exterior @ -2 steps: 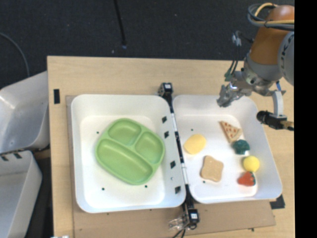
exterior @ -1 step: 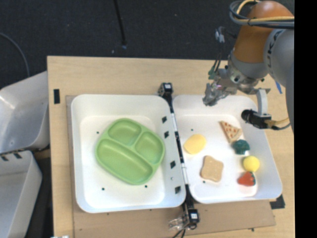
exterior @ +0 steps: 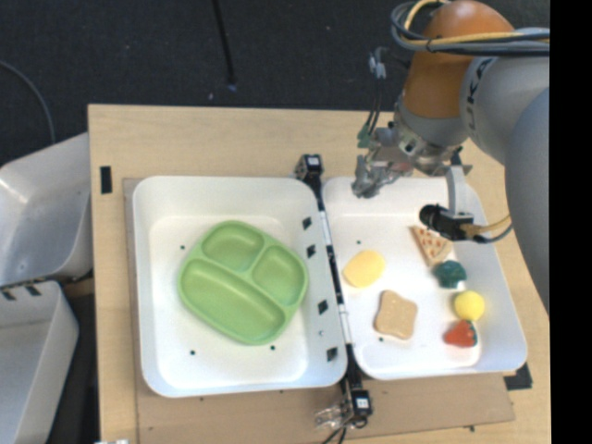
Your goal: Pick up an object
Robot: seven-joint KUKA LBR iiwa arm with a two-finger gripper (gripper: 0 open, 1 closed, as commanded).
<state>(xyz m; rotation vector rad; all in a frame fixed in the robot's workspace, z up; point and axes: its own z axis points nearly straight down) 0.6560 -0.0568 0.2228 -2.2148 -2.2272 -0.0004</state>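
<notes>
No lettering, label, brand mark or number can be read anywhere here. The two shallow white plastic bins, the green divided plastic plate and the pale wooden desk all show plain, unmarked surfaces. The small black tabs along the bins' edges are too small and blurred to tell whether they carry print.

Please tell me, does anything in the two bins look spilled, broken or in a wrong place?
Nothing stands out. The green plate lies flat in the left bin, and the toy foods sit apart in the right bin.
</notes>
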